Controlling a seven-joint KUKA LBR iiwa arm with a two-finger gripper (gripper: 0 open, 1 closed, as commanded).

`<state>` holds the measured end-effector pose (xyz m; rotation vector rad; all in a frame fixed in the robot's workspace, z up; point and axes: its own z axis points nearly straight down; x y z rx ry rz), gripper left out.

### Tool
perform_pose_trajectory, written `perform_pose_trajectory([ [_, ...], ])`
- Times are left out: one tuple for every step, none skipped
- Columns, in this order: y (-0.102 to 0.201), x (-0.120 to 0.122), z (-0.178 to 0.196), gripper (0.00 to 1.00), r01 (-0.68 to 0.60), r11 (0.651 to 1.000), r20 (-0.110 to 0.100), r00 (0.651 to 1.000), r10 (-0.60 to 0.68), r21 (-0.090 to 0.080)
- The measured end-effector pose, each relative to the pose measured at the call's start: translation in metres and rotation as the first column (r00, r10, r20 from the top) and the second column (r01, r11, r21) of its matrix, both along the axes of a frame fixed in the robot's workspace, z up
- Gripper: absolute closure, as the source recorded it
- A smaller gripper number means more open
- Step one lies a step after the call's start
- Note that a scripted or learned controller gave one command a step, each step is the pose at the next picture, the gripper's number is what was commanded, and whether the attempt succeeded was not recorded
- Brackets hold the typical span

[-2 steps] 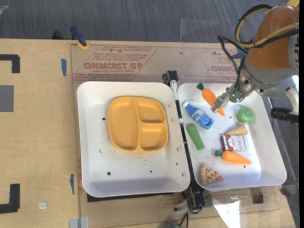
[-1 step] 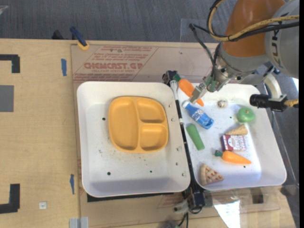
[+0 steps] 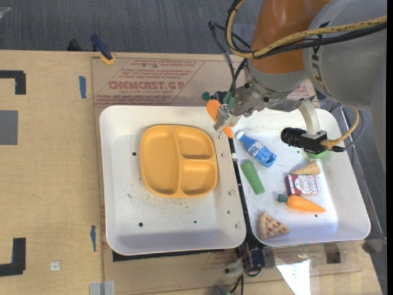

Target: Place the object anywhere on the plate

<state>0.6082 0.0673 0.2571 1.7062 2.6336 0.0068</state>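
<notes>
Where the two white bins meet at their far rims, the hand [image 3: 222,118] hangs closed on a small orange piece [image 3: 212,109], which shows on either side of the fingers: the larger part toward the left bin, a smaller tip lower down over the shared rim. The piece is in the air, just beyond the plate's far right corner and not touching it.

The plate [image 3: 178,160], yellow-orange with three compartments, lies flat in the left bin [image 3: 116,183] with nothing on it.

In the right bin [image 3: 350,217], a blue bottle [image 3: 258,151] lies on its side just beside the hand, its white cap toward the fingers. A green stick [image 3: 252,177] lies near it. Farther right sit a dark red carton [image 3: 303,184] and a pale wedge [image 3: 311,168] touching its far edge. A toy carrot [image 3: 304,204] (green stub to the left) lies just in front of the carton, and a pizza slice [image 3: 272,226] rests near the front rim.

Both bins stand on printed cardboard [image 3: 147,82] on the pale worktop [image 3: 43,165].
</notes>
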Motion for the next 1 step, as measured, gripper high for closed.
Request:
perform_pose_trajectory([
  [-0.0021, 0.0001, -0.0001, 0.0, 0.003, 1.0, 0.0, 1.0, -0.003, -0.002],
])
